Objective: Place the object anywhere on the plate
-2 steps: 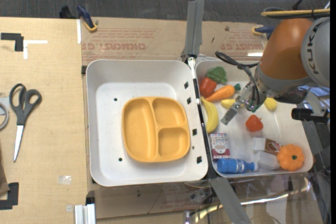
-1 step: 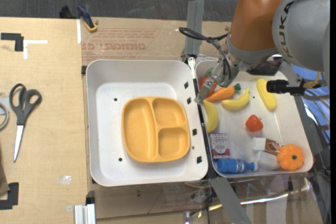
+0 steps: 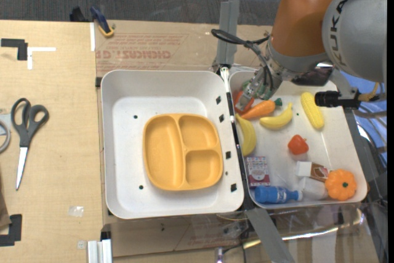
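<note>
Resting on wooden bench (image 3: pixel 49 151): two white bins; scissors (image 3: pixel 24 132) left; gripper (image 3: pixel 255 92) grip unclear.

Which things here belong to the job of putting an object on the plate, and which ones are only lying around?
For the job:
plate, in the left bin
gripper, low in the right bin near the carrot
other candidates there: banana, corn, pepper, pumpkin, bottle

Lying about:
scissors on the bench
clamp
</note>
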`<state>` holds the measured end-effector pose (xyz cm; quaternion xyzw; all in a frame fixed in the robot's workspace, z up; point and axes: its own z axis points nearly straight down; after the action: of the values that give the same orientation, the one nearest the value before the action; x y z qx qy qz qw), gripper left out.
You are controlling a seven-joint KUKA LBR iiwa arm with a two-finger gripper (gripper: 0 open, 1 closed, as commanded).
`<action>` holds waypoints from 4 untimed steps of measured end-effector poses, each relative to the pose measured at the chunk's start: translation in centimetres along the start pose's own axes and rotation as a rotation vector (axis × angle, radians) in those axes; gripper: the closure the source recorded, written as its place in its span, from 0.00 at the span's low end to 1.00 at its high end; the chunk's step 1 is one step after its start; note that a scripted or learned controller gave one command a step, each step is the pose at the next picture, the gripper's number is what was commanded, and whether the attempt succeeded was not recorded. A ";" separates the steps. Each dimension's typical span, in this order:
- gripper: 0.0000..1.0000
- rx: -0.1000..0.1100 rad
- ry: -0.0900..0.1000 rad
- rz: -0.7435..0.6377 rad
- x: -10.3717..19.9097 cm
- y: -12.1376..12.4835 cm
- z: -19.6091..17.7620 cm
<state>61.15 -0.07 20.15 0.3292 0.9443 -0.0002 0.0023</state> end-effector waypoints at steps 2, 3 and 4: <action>0.00 0.002 0.004 -0.058 7.4 0.9 1.0; 0.00 -0.002 0.003 -0.870 7.9 -4.3 0.9; 1.00 -0.005 -0.001 -0.866 7.7 -4.2 -0.1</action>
<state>52.46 1.41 20.18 -0.0972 0.9953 0.0010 0.0033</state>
